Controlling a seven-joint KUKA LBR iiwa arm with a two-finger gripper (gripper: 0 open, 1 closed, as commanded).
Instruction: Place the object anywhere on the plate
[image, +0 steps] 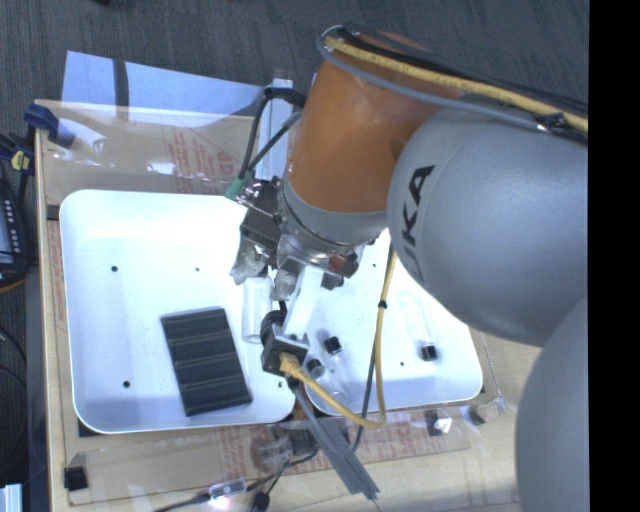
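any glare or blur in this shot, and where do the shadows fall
Camera view: the left bin is bright, nearly blown out, with soft shadow along its near edge; the dark ribbed slab stays sharp, grooves readable; the arm, close to the lens, looms large and hides much of the right bin.

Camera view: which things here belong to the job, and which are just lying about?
Job, likely: gripper; ribbed black slab in left bin; small black block in right bin.
Lying about: blue clip; cables below the bins.
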